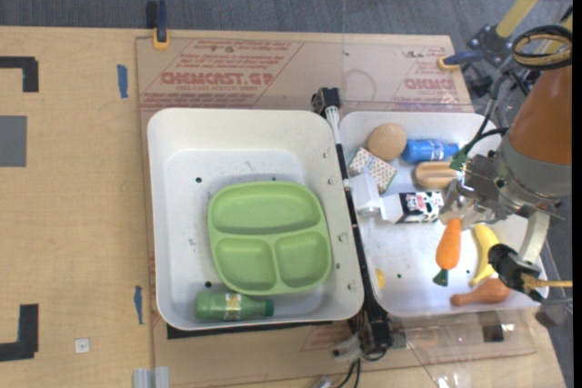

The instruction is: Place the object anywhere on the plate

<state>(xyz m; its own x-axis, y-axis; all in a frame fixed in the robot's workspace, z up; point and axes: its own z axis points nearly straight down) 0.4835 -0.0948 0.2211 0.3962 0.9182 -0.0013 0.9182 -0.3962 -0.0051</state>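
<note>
While the grey arm with its orange band (546,118) reaches in from the right, its end effector (459,204) hangs over the right-hand shallow white bin (414,300), just above an orange plastic carrot (447,252); whether its fingers are spread or pressed together cannot be told from this angle. Around the carrot lie a yellow plastic banana (485,250), an orange-brown curved toy piece (482,293), a tan rounded ball (386,142), a blue plastic bottle (429,149), a small patterned packet (373,168) and a black-and-white carton (420,204). Across the divide, in the left-hand white bin (177,195), a green three-compartment plastic plate (269,236) sits bare, a green bottle on its side (233,306) touching its near edge. Both bins rest on the cardboard-topped bench (73,195).
</note>
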